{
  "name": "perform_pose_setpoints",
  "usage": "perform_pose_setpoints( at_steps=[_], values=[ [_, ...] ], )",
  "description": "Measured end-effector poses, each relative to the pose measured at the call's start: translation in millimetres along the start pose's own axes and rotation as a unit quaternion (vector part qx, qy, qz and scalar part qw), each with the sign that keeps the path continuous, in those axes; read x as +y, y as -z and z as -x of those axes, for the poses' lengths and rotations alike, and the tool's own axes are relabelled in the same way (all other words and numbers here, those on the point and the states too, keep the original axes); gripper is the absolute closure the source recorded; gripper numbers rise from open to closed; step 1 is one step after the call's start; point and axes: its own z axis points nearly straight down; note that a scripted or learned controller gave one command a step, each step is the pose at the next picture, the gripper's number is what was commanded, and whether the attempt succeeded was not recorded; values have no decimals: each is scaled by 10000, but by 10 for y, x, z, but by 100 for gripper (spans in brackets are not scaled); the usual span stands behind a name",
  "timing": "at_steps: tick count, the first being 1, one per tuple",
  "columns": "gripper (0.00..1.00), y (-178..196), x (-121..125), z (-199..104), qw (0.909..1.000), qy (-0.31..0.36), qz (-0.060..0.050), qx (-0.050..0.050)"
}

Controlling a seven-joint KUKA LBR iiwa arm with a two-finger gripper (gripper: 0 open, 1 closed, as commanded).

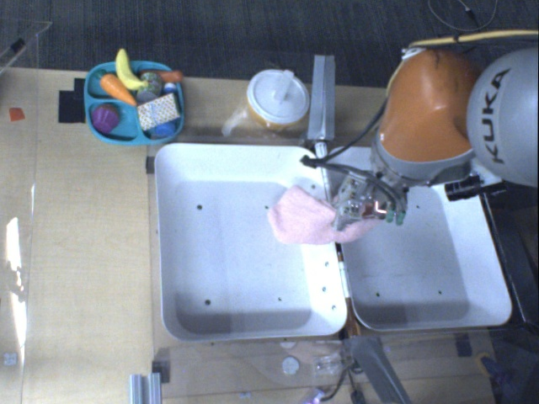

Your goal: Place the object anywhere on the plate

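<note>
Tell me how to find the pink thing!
Look at the two white bins side by side. Where they meet, near the far edge, a soft pink cloth lies mostly in the left bin, right beside the grey arm's gripper. It is the one pink, crumpled thing in the bins.

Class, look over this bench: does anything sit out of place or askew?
Yes. The pink cloth lies crumpled across the divide between the left bin and right bin, draped over both rims beside the gripper, rather than flat inside one.
</note>
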Motion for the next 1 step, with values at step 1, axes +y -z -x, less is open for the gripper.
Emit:
perform_pose_setpoints(
  at_steps=[1],
  values=[
    [100, -20, 454, -346, 9960, 889, -2, 8]
  ],
)
